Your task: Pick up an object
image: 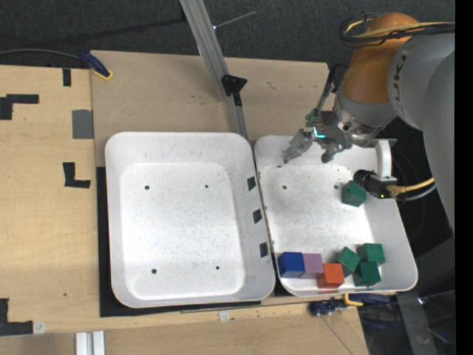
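The gripper point(312, 149) hangs open and holds nothing over the right bin's point(295, 198) far edge, near a tilted green block point(354, 194).

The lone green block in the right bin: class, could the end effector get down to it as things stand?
Probably yes. The lone green block sits apart from the other blocks, with bare bin floor around it, and the end effector is poised close by, open.

We're seeing a lone green block point(354, 194) lying by the right bin's far right wall, tilted, well apart from the blocks clustering at the near edge
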Controlling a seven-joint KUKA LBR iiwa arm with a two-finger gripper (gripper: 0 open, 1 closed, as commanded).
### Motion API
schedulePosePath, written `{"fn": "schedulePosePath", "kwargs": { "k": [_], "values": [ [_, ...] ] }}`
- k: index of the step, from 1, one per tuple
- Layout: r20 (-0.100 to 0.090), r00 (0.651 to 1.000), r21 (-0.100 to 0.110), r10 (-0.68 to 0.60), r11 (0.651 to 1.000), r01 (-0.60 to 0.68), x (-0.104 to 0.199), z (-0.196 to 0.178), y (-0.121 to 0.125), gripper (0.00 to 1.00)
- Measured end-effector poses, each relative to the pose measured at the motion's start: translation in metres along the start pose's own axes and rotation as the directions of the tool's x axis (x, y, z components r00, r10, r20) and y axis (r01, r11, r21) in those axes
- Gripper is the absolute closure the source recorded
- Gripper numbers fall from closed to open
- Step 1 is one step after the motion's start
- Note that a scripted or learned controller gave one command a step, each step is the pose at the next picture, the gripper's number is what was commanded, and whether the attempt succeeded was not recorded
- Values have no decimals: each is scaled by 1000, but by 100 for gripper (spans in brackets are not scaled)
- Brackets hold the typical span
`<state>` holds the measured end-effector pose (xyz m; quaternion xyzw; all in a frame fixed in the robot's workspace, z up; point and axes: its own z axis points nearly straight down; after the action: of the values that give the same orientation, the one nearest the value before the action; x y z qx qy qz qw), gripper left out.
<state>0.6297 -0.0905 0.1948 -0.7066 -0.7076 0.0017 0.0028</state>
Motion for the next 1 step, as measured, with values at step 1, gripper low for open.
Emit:
{"fn": "schedulePosePath", "kwargs": {
  "k": [1],
  "values": [
    [0, 1000, -5, -1, 1000, 1, 0, -3, 1, 0]
  ]
}}
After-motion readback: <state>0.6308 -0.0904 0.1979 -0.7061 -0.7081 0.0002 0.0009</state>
